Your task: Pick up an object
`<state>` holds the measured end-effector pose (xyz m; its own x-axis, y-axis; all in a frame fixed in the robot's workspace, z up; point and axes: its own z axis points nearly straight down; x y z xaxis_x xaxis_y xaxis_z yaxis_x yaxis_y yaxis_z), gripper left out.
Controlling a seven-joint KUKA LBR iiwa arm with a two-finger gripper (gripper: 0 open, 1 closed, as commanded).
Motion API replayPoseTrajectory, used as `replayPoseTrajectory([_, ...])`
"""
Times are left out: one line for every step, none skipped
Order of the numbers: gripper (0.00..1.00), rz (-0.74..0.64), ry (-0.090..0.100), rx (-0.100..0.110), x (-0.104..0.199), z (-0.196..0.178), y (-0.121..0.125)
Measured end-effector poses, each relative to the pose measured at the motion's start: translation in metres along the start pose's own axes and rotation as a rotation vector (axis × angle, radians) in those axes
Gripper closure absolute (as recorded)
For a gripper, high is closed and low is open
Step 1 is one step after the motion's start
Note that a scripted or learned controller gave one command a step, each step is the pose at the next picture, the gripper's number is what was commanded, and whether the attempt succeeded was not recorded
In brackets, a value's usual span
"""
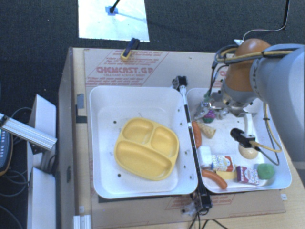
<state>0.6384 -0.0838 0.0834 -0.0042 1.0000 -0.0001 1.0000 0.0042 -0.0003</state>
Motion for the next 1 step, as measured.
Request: replayPoseTrajectory([1.00, -0.001, 0.000, -0.003, -0.0001, -0.0124, 0.0015])
